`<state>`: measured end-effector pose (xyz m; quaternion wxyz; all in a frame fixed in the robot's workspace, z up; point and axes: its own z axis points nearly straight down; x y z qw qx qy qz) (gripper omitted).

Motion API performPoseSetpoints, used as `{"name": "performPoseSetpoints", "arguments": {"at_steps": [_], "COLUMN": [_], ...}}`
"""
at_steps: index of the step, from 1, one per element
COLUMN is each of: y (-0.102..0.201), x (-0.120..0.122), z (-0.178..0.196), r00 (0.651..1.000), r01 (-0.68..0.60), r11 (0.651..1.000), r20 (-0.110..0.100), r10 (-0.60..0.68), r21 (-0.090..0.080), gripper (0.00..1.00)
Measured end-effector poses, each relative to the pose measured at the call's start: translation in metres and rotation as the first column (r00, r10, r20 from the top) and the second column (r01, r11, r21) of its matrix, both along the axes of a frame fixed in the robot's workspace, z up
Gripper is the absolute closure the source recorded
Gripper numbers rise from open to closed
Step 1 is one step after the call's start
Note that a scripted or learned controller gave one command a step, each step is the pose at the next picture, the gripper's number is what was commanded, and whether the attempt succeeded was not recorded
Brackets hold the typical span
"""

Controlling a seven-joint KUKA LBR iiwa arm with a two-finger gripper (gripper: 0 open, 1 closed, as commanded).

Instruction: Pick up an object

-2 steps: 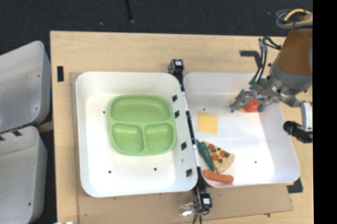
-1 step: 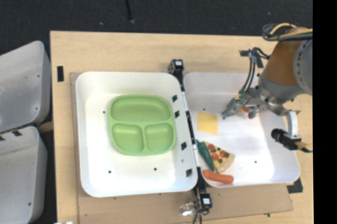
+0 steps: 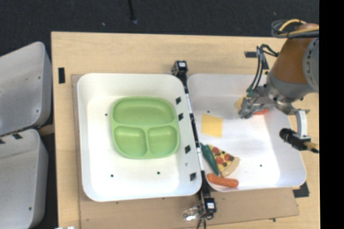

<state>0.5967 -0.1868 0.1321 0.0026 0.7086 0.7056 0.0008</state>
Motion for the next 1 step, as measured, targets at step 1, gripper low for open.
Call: {"name": "performPoseSetpoints", "arguments": {"at_steps": [1], "y": [0.0078], "x": [0.0069], "z": [0.054], "r00": [1.0], "r01": [-0.008], "r11": [1.0], "r20": [0.002], "r10": [0.008], "r21": [0.001], "gripper": [1.0]}}
